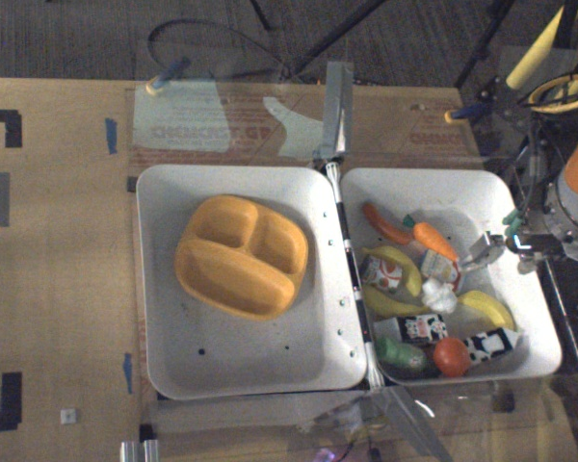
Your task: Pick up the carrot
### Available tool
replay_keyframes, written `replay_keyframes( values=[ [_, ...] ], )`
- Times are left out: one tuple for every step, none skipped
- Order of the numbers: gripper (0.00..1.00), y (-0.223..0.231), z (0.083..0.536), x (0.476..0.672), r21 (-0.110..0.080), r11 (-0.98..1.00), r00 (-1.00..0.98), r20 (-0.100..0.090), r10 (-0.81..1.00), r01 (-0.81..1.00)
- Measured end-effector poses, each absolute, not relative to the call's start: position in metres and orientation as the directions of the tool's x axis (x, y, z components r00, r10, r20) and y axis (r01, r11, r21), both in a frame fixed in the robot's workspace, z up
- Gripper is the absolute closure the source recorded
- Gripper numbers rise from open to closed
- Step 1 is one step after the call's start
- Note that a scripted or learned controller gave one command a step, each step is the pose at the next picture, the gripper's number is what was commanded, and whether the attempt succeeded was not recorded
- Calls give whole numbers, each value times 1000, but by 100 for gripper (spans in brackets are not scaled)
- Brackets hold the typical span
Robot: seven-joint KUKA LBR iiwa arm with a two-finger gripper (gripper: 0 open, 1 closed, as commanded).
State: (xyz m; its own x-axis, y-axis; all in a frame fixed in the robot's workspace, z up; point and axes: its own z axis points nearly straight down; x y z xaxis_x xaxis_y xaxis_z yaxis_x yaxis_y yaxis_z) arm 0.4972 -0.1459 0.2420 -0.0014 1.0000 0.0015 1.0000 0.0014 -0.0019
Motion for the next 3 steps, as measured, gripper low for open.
replay_keyframes(
  values=[
    [0, -157, 149, 559, -2, 61, -61, 1, 998, 998],
    [0, -155, 86, 621, 6, 335, -335, -4, 942, 942],
    [100, -155, 98, 622, 12, 334, -334, -7, 942, 942]
  ],
)
